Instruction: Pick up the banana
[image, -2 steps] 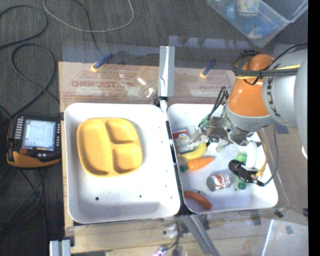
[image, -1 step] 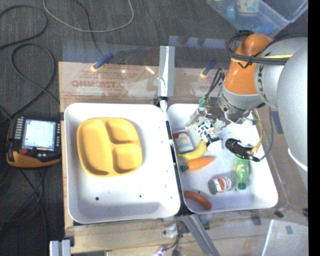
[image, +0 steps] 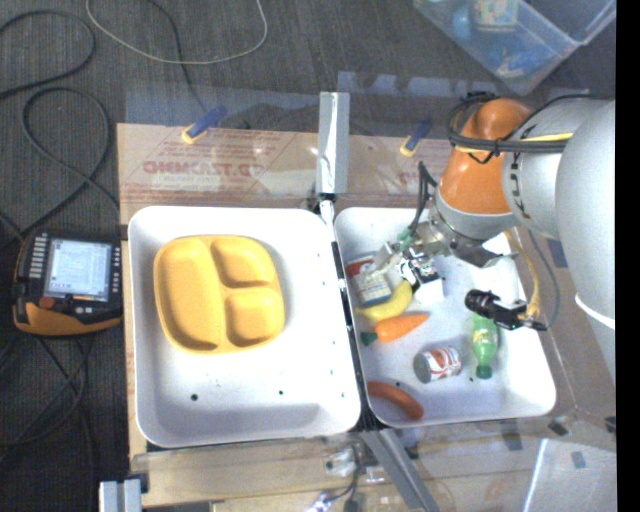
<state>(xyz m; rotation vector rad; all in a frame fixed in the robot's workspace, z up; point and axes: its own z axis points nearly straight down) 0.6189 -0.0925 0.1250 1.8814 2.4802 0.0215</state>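
Note:
The banana (image: 388, 304) lies in the right bin (image: 530, 390), near its left wall, curved and yellow. A small grey-and-red packet (image: 370, 285) covers its upper left part. My gripper (image: 405, 263) hangs low just above and to the right of the banana, close over its far end. The grey arm with its orange band (image: 480, 180) reaches in from the upper right. Nothing can be seen lifted off the bin floor.
An orange carrot (image: 402, 326) lies right below the banana. A tin can (image: 437, 364), a green bottle (image: 483, 346) and a red sausage (image: 395, 399) lie nearer the front. The left bin (image: 160, 400) holds a yellow divided tray (image: 220, 290).

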